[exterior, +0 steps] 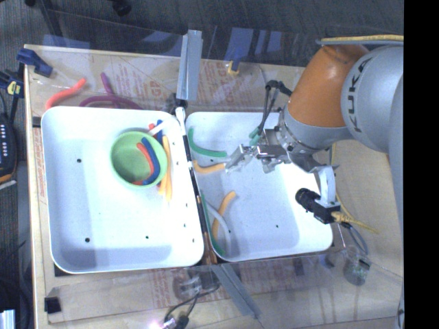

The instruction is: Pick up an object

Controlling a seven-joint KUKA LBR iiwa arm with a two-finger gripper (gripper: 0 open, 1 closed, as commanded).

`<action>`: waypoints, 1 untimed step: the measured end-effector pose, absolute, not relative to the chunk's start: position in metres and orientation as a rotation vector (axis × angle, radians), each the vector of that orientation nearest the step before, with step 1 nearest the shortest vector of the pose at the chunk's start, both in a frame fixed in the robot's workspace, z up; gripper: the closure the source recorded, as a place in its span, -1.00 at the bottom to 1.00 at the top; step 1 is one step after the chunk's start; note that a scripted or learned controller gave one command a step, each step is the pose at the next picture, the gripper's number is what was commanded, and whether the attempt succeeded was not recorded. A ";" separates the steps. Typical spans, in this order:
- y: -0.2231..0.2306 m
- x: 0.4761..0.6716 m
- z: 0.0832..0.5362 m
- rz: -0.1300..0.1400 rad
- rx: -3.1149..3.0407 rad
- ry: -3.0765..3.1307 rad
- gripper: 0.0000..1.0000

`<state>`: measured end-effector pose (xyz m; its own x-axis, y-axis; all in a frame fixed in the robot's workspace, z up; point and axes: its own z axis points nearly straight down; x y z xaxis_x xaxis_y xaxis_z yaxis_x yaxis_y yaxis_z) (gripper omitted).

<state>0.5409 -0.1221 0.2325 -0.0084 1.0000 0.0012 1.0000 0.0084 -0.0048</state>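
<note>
The tool (236, 157), grip state unclear, hovers just right of the green strip (204, 151).

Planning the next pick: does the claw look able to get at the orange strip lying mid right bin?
Probably yes: the orange strip lies uncovered on the bin floor, just below the claw, nothing between them.

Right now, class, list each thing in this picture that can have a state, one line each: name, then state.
green bowl: upright in the left bin, holding coloured strips
right bin: holds an orange strip and a green strip, both lying flat
gripper: low over the right bin; grip too blurred to judge
arm: reaching in from the right
</note>
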 end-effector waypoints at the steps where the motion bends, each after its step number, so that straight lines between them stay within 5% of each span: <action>1: -0.127 0.576 0.092 0.004 -2.192 -2.249 -1.00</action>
<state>0.5761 -0.1275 0.0917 -0.0257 0.9997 -0.0010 0.9997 0.0257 -0.0024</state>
